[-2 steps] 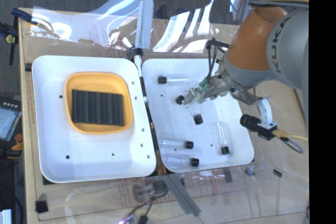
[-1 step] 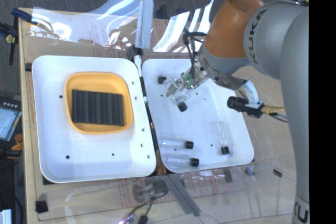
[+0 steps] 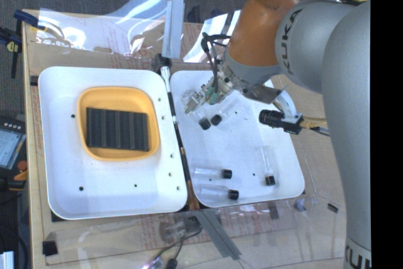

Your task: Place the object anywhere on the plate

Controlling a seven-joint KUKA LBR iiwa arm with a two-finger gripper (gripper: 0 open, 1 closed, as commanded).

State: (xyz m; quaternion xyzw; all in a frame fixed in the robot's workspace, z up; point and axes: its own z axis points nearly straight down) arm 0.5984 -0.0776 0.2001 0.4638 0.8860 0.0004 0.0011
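Tubes, small and clear with black caps, lie in the right bin [image 3: 286, 164]. Nearest are two tubes [image 3: 217, 183] by the front edge, and one tube [image 3: 267, 168] lies to the right. They look light, hard and slippery, so they could roll; grab one across its middle. Farther back, the gripper [image 3: 204, 97] hangs low over two more tubes [image 3: 210, 120]. I cannot tell what it is doing. The yellow plate [image 3: 116, 97] sits in the left bin [image 3: 56, 186].
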